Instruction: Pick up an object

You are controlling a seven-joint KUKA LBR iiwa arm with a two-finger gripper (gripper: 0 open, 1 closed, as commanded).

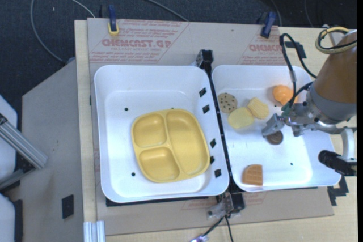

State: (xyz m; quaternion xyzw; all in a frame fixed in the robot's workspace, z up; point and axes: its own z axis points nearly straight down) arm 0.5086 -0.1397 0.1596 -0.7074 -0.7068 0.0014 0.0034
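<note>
The right bin (295, 170) holds a chocolate-chip cookie (227, 102), a pale yellow round piece (241, 118), a smaller yellow piece (258, 108), an orange ball (282, 93) and an orange-brown wedge (253, 174). My gripper (274, 128) is low in this bin, just right of the yellow pieces. A small dark brown object (275, 138) lies directly under its tip, partly covered. Whether it is touched or gripped is hidden from this angle.
The left bin (110, 122) carries a yellow three-compartment tray (169, 144). The arm's orange band (339, 73) hangs over the right bin's right side. A black divider (214, 122) runs between the bins. Black cables loop near the far right corner.
</note>
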